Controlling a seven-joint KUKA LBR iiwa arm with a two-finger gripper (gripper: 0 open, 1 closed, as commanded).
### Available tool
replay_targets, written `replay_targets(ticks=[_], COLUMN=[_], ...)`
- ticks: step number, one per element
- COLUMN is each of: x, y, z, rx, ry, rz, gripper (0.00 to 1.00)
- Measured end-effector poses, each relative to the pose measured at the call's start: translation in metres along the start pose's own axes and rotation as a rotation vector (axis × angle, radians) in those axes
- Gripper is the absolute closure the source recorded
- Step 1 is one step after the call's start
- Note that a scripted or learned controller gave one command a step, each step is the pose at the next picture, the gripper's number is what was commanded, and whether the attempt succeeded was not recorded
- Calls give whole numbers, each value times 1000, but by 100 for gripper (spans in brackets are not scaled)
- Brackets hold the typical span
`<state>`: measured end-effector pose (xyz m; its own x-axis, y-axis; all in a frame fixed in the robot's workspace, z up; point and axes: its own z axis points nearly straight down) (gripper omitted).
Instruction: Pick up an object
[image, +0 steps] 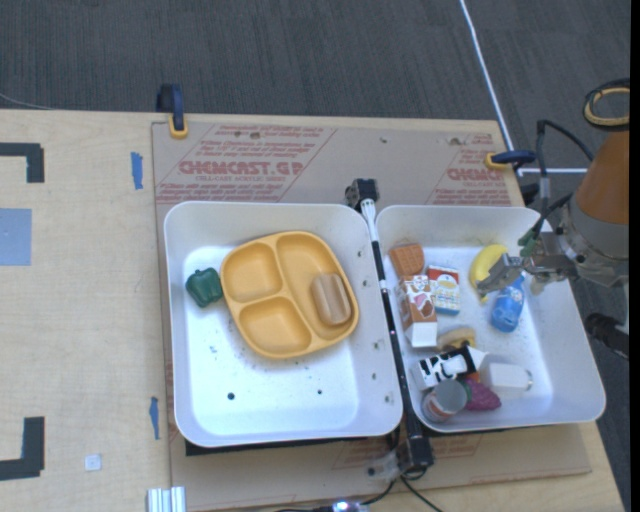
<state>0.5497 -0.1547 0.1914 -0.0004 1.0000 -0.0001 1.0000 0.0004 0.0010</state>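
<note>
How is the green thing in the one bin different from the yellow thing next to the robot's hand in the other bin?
The green pepper is dark green and chunky; the banana is bright yellow and curved. The green pepper lies by itself in the left bin, beside the yellow divided plate. The banana sits in the right bin among many other toys, right by the gripper. Both look like small toy foods lying on a white bin floor.

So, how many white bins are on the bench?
2. The left bin holds the yellow divided plate; the right bin holds small items, under the gripper.
</note>
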Motion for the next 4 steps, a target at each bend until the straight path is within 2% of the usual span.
replay_targets(ticks=[1,2,3,4], x=[-28,-28,22,78], y=[10,10,-62,-48], z=[97,87,3,-8], rx=[-1,-2,3,-1], ry=[0,-1,2,0], rz=[0,1,-1,-1], gripper=[0,100,100,100])
